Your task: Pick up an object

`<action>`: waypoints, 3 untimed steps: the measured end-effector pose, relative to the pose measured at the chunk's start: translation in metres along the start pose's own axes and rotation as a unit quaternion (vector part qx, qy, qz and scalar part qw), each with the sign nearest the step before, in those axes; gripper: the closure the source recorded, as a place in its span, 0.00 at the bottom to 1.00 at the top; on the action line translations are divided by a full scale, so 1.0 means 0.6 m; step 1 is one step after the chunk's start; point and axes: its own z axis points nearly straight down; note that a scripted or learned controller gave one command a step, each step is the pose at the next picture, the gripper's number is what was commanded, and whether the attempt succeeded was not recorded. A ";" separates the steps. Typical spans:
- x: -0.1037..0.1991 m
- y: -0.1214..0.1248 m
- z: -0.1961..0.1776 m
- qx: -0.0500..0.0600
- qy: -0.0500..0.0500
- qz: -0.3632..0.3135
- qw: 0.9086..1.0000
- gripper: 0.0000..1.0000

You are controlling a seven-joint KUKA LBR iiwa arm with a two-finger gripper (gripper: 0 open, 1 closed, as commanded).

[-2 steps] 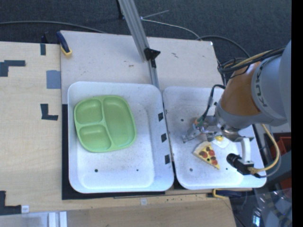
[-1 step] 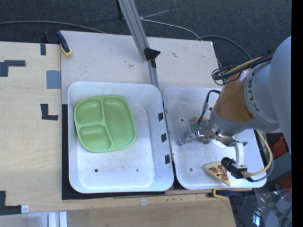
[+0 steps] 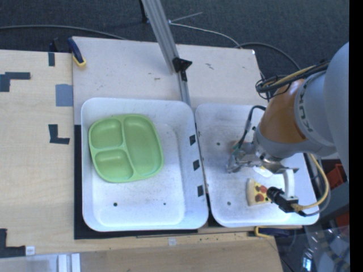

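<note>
Pincer (image 3: 235,162), grip state unclear, mid right bin (image 3: 218,208), pizza slice (image 3: 257,192) near its front edge.

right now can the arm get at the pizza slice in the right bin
Probably yes. The pizza slice lies flat on the floor of the right bin, with nothing on top of it. The end effector hangs in the same bin, just up and left of the slice.

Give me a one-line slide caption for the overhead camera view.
KUKA arm's gripper lowered into the right bin near a pizza-slice toy; green divided plate in the left bin.
</note>
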 end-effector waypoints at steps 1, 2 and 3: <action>0.003 0.012 -0.074 0.000 0.000 0.000 1.000 1.00; 0.003 0.011 -0.179 -0.001 0.000 0.000 1.000 1.00; 0.003 0.013 -0.267 -0.001 0.000 0.000 1.000 1.00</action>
